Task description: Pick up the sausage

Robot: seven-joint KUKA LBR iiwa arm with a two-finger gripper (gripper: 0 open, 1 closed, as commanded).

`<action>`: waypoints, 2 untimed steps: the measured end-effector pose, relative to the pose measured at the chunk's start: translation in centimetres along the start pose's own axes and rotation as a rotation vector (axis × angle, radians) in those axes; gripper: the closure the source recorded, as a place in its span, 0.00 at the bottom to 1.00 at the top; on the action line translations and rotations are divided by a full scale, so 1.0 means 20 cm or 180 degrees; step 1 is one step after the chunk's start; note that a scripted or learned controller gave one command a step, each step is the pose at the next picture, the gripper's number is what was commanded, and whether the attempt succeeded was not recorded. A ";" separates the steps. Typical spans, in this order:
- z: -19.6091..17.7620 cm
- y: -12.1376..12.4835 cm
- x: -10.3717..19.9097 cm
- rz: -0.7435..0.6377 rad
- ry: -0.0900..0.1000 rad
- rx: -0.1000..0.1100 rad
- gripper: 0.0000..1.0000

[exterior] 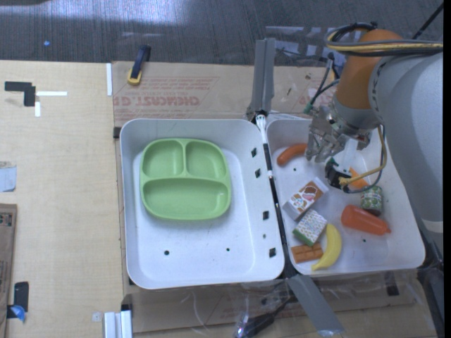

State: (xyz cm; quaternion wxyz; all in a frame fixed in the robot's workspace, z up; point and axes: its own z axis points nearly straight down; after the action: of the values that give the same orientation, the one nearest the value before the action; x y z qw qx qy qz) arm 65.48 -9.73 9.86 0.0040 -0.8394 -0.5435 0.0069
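The sausage point(291, 153) is a short orange-red link lying slantwise near the back left of the right bin point(409, 248). My gripper point(321, 152) hangs just to the sausage's right, a little above the bin floor. It is open, with nothing between its fingers. The sausage lies free, apart from the fingertips.
In the right bin lie a red carrot-like piece point(365, 220), a green can point(372, 199), two small cartons point(304, 198) point(311, 225), a banana point(329, 248) and an orange wafer point(305, 253). A green divided plate point(185, 178) rests in the left bin point(141, 259).
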 end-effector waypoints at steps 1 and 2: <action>0.00 0.00 -0.01 0.0001 -0.0010 0.0011 0.00; -0.05 0.00 -0.01 0.0000 -0.0008 0.0008 1.00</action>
State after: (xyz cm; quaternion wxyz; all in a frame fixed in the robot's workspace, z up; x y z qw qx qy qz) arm 65.41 -9.90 10.77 0.0044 -0.8394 -0.5434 0.0086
